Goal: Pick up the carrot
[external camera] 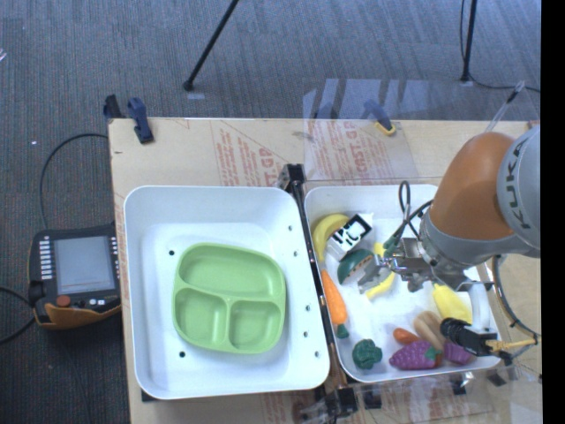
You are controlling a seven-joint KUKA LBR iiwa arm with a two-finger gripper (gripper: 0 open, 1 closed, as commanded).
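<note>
The gripper (378, 274) hovers with fingers spread, nothing between them, the carrot (333, 297) (orange, untouched) at its eight o'clock.

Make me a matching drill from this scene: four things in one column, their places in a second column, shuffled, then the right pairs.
Things:
1. carrot
2. green plate
3. grapes
4. banana

Places:
A. left bin
B. right bin, far left corner
C. right bin, along its left wall
D. right bin, near edge

Pairs: 1-C, 2-A, 3-D, 4-B
</note>
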